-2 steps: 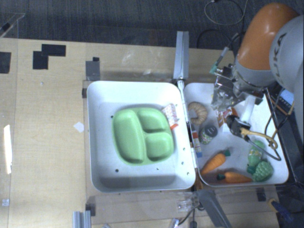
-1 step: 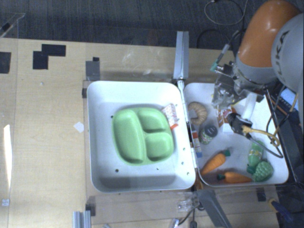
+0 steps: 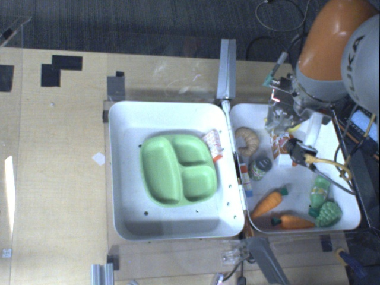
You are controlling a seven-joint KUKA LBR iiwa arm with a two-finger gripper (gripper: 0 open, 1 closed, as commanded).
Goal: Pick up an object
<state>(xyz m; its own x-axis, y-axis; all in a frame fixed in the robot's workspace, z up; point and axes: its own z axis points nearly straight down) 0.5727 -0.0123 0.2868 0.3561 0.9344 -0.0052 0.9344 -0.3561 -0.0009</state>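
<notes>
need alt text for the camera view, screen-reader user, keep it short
A grey arm with an orange band reaches from the right, its gripper over the right bin, which holds two toy carrots, a bagel and green items. The left bin holds a green divided tray.

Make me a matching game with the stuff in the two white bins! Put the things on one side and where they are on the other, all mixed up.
Things:
1. green plate
2. doughnut
3. two carrots
4. snack wrapper

Places:
A. at the near edge of the right bin
B. in the middle of the left bin
C. in the far left corner of the right bin
D. at the plate's far right corner

Pairs: 1-B, 2-C, 3-A, 4-D
</notes>
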